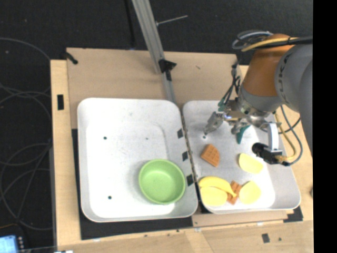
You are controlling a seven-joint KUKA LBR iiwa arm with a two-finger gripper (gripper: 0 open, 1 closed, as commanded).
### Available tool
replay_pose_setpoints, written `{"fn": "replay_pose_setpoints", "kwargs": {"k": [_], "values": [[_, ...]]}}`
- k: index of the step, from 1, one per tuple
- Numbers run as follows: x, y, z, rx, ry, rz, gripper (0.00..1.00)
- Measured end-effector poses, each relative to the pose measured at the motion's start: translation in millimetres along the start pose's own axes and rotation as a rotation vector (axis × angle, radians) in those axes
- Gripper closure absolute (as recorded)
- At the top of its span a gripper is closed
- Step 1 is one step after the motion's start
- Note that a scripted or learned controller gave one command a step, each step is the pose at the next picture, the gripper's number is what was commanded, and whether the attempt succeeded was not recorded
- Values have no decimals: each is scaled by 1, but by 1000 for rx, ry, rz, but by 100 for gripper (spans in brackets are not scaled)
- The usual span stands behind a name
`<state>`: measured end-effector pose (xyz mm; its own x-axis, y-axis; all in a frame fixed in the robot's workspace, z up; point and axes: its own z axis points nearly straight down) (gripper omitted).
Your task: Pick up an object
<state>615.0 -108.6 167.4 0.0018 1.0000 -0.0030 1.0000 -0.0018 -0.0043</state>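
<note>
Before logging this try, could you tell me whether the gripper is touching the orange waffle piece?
Apart. In the camera view, bare white bin floor lies between the gripper and the orange waffle piece.

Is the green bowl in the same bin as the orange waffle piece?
No, the green bowl sits in the left bin, while the orange waffle piece lies in the right bin.

Two bins are sitting side by side on the tabletop [121,78]. A bowl [162,181] is lying in the left bin [105,141], near its right corner. In the right bin [197,115], a waffle piece [210,155] is lying left of a round slice [250,163], with the hand [227,124] hanging farther back.
</note>
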Motion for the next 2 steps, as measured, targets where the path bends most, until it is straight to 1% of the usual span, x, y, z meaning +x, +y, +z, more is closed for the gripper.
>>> {"fn": "replay_pose_setpoints", "kwargs": {"k": [1,2], "values": [[0,-5,63,1,1,0,0],[0,-3,48,-8,4,4,100]]}}
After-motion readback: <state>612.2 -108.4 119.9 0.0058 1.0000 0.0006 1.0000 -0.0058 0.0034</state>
